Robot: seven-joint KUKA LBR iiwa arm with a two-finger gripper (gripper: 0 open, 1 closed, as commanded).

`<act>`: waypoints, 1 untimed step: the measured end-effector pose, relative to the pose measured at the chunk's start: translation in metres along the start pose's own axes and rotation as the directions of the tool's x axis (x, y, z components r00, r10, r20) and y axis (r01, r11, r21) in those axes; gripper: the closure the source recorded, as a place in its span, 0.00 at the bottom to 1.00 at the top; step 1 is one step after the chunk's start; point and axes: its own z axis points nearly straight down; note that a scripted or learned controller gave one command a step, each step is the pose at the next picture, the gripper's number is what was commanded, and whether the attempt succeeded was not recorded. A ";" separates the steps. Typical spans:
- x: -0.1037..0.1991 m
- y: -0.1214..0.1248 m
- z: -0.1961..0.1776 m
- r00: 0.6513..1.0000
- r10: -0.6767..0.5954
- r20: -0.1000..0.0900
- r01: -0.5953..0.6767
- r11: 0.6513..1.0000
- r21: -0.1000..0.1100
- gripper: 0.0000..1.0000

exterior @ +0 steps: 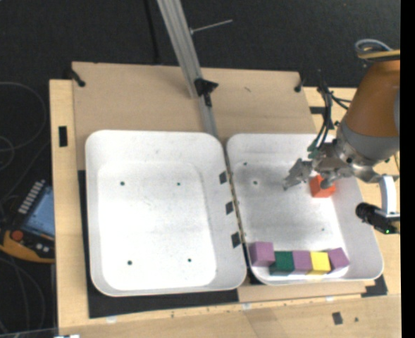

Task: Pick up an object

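Bins of smooth white plastic, shallow with rounded corners, sit side by side on the pale wooden bench (158, 97). The left bin (158, 210) has a faintly speckled floor with a few small dark dots. The right bin (277, 203) carries the same speckle, denser toward its middle.

An orange-red block (322, 186) sits in the upper right part of the right bin, small and boxy with matte faces. It is too small and too covered to tell a long axis or which way it points. The pincer (314, 174), a cluster of grey metal parts below the arm's orange band (376, 97), is right at the block, and one grey finger (295, 174) juts out to the left of it. Whether the fingers are apart, together or clamped on the block cannot be told from this slanting view.

Along the near wall of the right bin lies a row of small blocks touching one another: a purple cube (263, 253), a green cube (284, 262), a lilac cube (302, 260), a yellow cube (320, 261) and a purple block (338, 258) tilted against the rim. They lie well apart from the orange-red block.

A slim aluminium rail (186, 48) runs diagonally from the top of the view down to the gap between the bins.
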 end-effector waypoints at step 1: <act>-0.050 0.015 0.118 1.000 0.000 0.001 0.000 1.000 -0.010 0.00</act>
